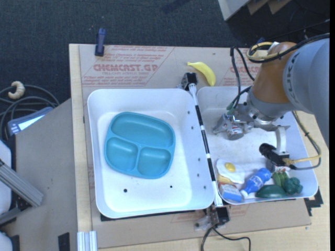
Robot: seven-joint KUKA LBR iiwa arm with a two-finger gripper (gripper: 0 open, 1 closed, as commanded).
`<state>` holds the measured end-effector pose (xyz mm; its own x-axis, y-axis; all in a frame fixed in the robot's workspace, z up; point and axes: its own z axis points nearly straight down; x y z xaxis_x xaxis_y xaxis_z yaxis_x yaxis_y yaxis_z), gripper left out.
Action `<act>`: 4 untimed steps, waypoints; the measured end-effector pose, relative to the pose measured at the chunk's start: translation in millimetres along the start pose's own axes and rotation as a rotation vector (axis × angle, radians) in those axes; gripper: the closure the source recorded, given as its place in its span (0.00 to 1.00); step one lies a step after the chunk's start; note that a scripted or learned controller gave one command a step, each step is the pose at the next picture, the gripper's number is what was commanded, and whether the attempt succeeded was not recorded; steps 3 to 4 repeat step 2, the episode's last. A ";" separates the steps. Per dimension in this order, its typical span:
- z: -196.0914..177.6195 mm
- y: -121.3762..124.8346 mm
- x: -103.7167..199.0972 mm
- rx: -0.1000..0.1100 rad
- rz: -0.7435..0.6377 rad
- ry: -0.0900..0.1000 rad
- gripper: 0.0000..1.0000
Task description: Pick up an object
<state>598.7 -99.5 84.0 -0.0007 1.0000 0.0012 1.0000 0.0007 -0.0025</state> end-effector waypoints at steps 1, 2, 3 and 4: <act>-10.8 0.8 -0.6 -0.003 0.001 -0.002 1.00; -111.1 -23.9 60.2 -0.004 0.000 -0.001 1.00; -111.1 -23.9 60.2 -0.004 0.000 -0.001 1.00; -111.1 -23.9 60.2 -0.004 0.000 -0.001 1.00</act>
